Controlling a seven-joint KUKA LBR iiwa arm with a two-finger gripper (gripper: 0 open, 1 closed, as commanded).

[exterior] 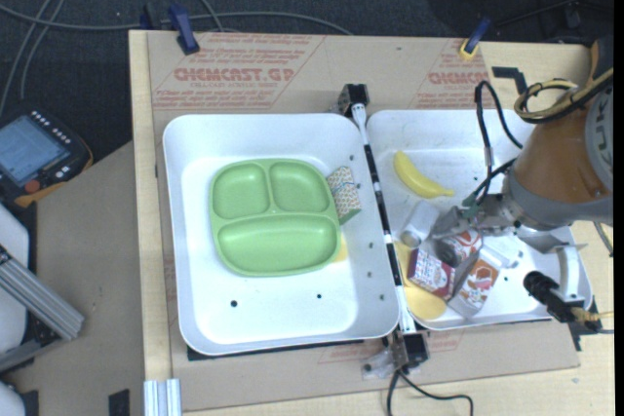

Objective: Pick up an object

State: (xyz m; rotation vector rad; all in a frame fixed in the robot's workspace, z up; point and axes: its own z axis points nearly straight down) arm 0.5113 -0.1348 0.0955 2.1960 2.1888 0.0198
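Camera view: the gripper (458,227) is lowered into the right bin (429,127) over crowded packets (450,273); whether it is released or clenched cannot be told. A neighbouring packet may be dragged or the grasp missed. A banana (417,176) lies near; a green plate (274,216) sits in the left bin (195,209)

You are seeing a pale green tray (273,217), yellow banana (417,177), red-and-white cartons (454,276), white bins (185,209).
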